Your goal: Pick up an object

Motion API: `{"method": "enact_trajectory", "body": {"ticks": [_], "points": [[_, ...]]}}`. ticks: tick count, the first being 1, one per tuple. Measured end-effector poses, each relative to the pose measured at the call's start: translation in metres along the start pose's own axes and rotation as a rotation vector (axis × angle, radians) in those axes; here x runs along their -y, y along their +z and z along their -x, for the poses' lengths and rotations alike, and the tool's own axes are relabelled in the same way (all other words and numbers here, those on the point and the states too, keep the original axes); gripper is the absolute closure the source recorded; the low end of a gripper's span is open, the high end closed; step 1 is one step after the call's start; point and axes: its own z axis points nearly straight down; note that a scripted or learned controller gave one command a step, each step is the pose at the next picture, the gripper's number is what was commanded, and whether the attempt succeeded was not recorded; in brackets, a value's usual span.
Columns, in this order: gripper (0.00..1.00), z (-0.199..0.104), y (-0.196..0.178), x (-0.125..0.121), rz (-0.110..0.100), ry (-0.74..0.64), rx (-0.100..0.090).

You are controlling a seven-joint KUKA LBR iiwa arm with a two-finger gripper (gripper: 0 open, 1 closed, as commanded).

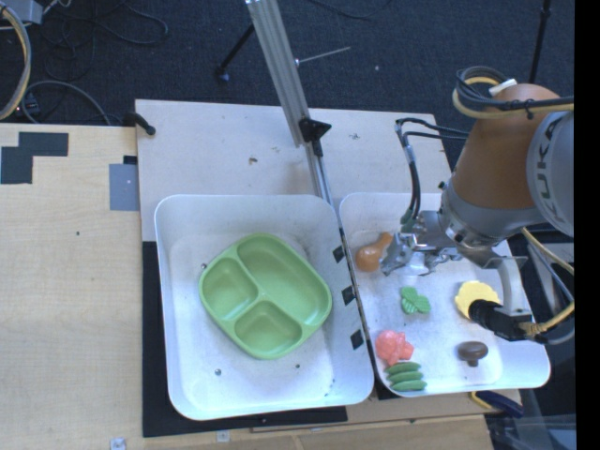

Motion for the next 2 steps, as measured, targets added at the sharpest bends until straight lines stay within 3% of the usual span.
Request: {"method": "enact_trajectory", "body": {"ticks": [2], "points": [[1.00,-0.100,0.003,-0.013,0.001,-0.001,0.001]]}}
